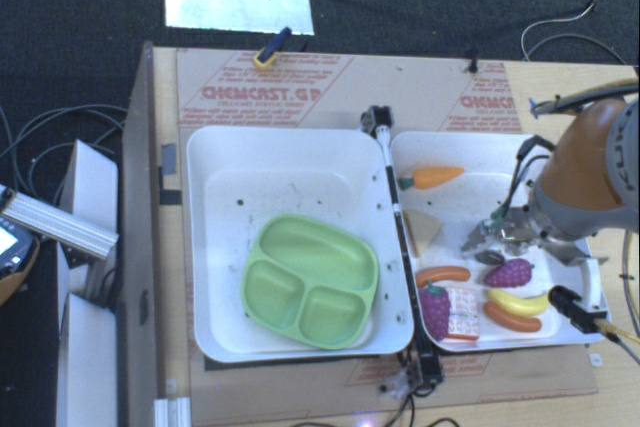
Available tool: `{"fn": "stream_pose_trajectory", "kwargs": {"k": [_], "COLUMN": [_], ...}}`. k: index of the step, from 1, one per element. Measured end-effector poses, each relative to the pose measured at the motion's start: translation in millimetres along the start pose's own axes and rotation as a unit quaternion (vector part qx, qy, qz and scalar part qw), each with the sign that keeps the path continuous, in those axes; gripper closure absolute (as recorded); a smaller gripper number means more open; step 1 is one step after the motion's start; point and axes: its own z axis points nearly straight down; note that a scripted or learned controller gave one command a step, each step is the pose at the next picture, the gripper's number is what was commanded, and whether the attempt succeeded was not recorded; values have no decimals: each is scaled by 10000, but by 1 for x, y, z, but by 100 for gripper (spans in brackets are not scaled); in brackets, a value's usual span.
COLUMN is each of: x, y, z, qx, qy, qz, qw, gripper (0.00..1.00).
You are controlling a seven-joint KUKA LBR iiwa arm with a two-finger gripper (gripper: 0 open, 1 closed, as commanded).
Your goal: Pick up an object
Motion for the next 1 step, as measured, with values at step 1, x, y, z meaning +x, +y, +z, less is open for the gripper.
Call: {"fn": "stream_pose_trajectory", "kwargs": {"k": [1], "x": [-29], "y": [29], "z": [-89], "qx": [-21], "qy": [-10], "qz": [-10], "qw": [10000], "gripper": [0]}}
